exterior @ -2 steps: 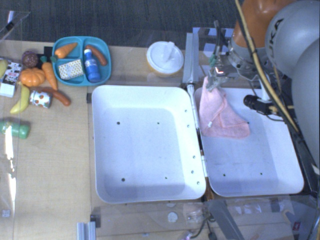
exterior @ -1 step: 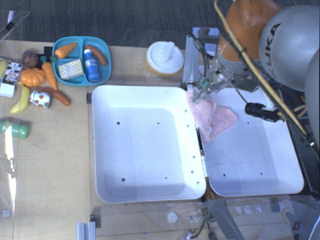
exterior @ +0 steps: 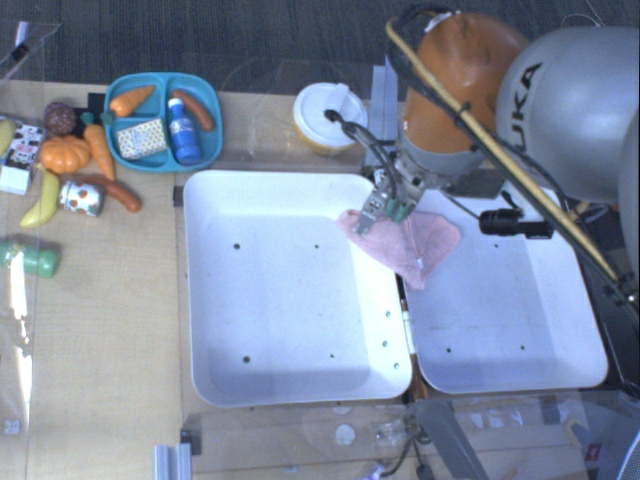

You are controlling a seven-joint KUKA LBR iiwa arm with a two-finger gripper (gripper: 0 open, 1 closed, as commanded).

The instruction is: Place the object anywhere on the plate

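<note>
left bin (exterior: pixel 280 308): open floor | seam: pink cloth (exterior: pixel 405 243) draped across | right bin (exterior: pixel 510 318): front open

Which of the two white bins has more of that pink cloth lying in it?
The right shallow white bin: most of the crumpled pink cloth lies there; just a corner drapes into the left bin.

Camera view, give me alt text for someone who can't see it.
A grey and orange robot arm reaches in from the right, its gripper on a pink cloth draped across the seam between two white bins. A blue divided plate of toy food sits on the bench beyond the left bin.
</note>
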